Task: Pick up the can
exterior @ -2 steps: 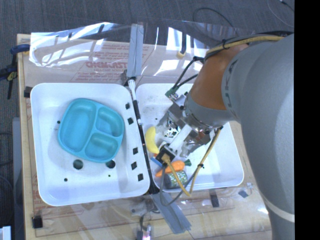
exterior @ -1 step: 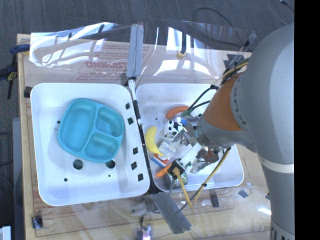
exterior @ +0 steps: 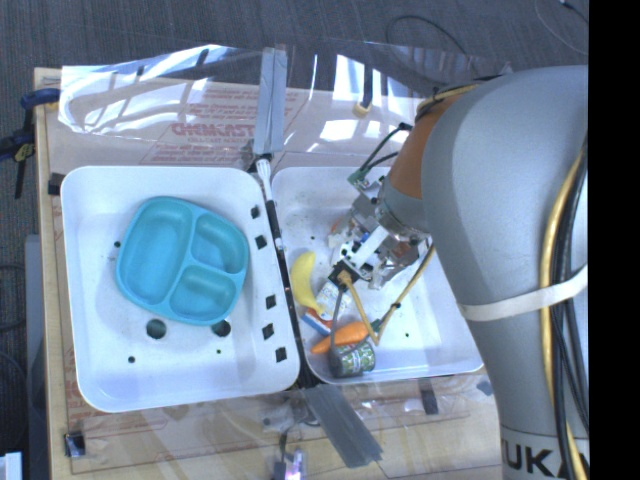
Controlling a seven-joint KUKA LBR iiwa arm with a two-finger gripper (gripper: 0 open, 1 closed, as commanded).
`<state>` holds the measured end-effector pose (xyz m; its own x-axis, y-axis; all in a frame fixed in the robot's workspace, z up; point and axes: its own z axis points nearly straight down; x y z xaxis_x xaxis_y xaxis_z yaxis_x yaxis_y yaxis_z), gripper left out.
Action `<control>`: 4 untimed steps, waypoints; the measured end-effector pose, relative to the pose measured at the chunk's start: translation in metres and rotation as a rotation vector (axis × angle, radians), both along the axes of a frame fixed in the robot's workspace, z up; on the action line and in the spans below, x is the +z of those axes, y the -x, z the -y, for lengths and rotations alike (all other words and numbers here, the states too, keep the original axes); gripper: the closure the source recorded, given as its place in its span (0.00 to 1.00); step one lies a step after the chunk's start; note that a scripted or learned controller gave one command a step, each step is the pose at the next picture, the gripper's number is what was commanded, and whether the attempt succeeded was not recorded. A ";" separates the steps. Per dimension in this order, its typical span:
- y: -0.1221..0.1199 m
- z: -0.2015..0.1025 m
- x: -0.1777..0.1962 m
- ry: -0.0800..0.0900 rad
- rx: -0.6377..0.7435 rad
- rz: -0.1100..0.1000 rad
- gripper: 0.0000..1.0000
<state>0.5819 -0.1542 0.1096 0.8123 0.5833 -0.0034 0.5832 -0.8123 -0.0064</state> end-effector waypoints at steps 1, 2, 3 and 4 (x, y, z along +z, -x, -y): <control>-0.011 -0.004 0.003 0.000 -0.023 0.002 0.00; -0.026 0.009 -0.017 0.001 -0.036 0.004 0.00; -0.062 -0.009 0.072 0.000 0.075 0.004 0.00; -0.044 -0.057 0.003 0.006 0.423 0.021 0.00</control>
